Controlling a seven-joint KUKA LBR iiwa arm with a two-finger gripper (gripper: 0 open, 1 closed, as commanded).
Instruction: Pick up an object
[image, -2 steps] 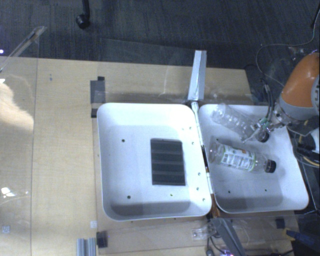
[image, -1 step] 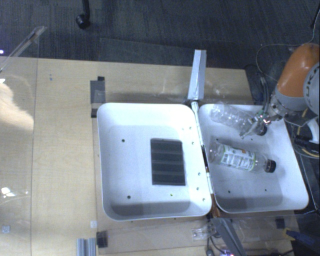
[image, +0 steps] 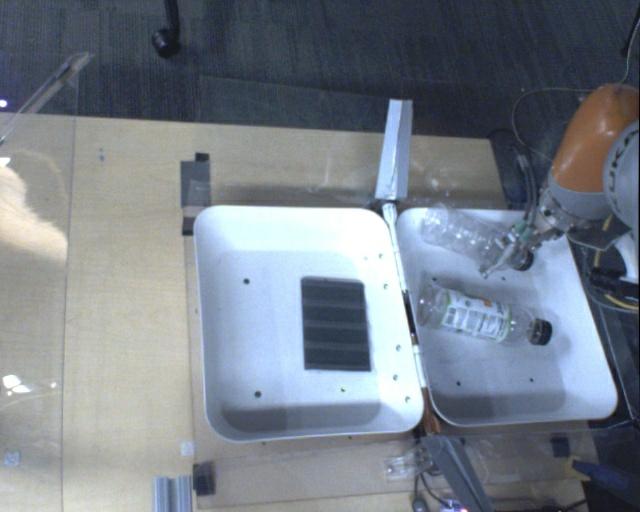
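Wooden bench (image: 120, 330) carries two shallow white bins side by side. All places below are taken from the right bin (image: 590, 370).

Left bin (image: 230, 300): directly beside the right bin, their inner rims touching along a seam. A dark ribbed rectangular pad (image: 335, 322) lies flat near its middle, well apart from the right bin.

Arm (image: 600, 150): grey with an orange band, enters over the right bin's far right corner and slants down toward the bin's far half.

Labelled clear bottle (image: 478, 316): lies on its side on the right bin's floor, roughly mid-bin, dark cap pointing to the bin's right wall, base toward the seam side. Free of the gripper, with bare floor between them.

Crumpled clear plastic bottle (image: 458, 228): lies in the right bin's far left part, near the far rim, running toward the gripper.

Gripper (image: 508, 255): low over the right bin's far half, just at the right end of the crumpled bottle. Fingers too small and blurred; cannot tell whether apart, together, or clamped on anything.
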